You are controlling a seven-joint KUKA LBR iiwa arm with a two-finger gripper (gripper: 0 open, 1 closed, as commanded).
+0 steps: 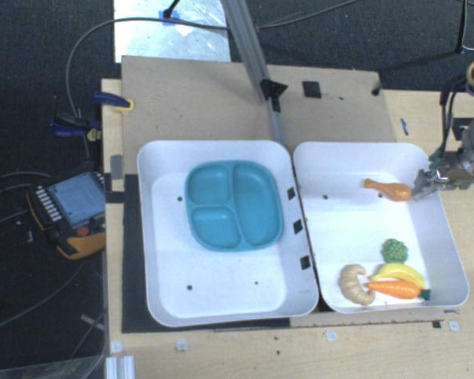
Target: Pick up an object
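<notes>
My gripper [421,186] reaches in from the right over the right bin's [340,160] far right rim. Just left of its tip an orange-brown toy drumstick [387,188] lies on the bin floor; I cannot tell whether they touch. In the bin's near right corner sit a green broccoli [393,250], a yellow banana [401,272], an orange carrot [395,289] and a tan croissant [355,283], bunched close together.
The left bin [166,290] holds a blue divided plate [234,204] in its far half. A grey pole [249,42] slants down to the bins' shared far corner. Clamps and a handheld unit [71,208] lie off the bench at left.
</notes>
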